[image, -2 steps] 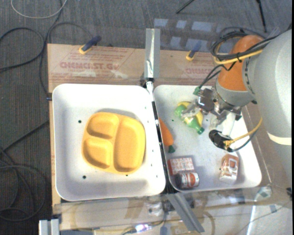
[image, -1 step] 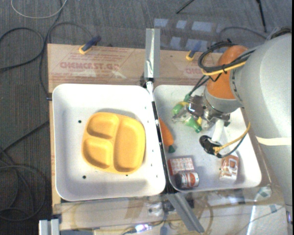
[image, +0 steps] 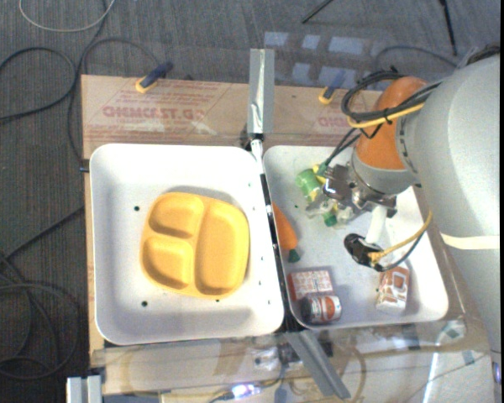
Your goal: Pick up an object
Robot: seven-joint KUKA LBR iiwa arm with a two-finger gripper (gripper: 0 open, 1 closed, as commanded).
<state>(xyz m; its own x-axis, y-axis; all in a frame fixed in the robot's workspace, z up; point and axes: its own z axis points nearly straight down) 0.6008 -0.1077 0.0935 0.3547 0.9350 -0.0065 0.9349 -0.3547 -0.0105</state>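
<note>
In the right bin [image: 420, 305], my gripper [image: 338, 201] is low near the back left part, under the orange wrist band. A green object [image: 308, 181] lies just left of it, touching or nearly touching the gripper body. A small green piece [image: 330, 219] shows right below the gripper. An orange carrot [image: 286, 231] lies against the bin's left wall. A red can [image: 321, 309] and a red-labelled box [image: 311, 282] sit at the front. A white and orange carton [image: 393, 289] rests at the front right.
A yellow compartment tray [image: 197, 243] lies in the left bin [image: 118, 191]. A black cable loop [image: 361, 247] with a yellow wire hangs below the wrist over the right bin. The arm's large grey body [image: 475, 183] covers the right side.
</note>
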